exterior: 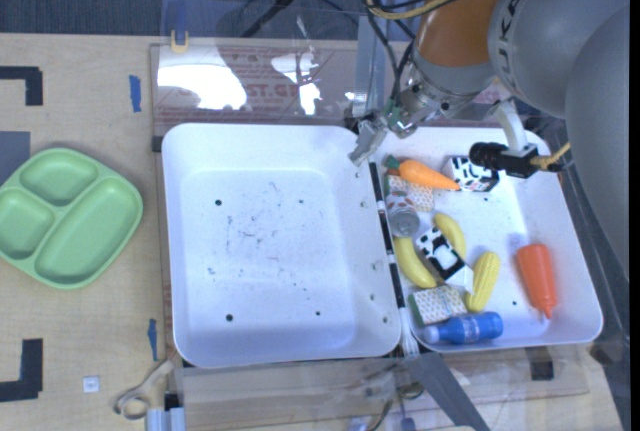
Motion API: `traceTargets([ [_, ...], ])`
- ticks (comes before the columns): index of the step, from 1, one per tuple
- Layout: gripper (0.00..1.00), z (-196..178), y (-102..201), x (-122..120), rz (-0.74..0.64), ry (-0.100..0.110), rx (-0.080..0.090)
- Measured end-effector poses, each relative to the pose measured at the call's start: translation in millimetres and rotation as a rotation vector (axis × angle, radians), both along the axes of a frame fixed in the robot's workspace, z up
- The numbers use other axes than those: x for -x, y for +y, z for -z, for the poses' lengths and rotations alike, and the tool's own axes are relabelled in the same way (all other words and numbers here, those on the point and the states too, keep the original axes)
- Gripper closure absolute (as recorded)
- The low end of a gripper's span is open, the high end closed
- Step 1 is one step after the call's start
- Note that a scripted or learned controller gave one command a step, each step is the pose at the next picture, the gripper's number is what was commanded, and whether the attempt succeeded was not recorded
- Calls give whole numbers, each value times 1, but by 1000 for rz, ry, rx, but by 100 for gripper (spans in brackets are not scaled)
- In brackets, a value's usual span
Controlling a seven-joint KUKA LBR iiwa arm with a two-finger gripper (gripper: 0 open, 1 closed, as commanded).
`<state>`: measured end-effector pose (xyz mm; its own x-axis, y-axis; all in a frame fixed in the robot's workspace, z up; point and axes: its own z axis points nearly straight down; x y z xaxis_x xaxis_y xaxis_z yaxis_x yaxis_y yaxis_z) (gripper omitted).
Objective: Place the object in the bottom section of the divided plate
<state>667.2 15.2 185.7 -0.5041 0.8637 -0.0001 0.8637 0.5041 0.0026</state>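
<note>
Jaws — above bins' divider

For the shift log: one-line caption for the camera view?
Gripper over the bins' divider, toy food in the right bin, green divided plate waiting left.

My gripper hangs over the far end of the seam between the two shallow white bins, seemingly holding nothing. In the right white bin lie an orange plastic carrot, a yellow banana and a blue bottle. The green divided plate sits on the bench, far left.
</note>
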Motion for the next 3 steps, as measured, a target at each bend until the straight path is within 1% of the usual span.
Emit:
traceTargets([
  [1,0,0,-12,3,-69,1,1],
  [2,0,17,82,4,-2,0,0],
  [3,0,38,188,1,11,-2,-1],
])
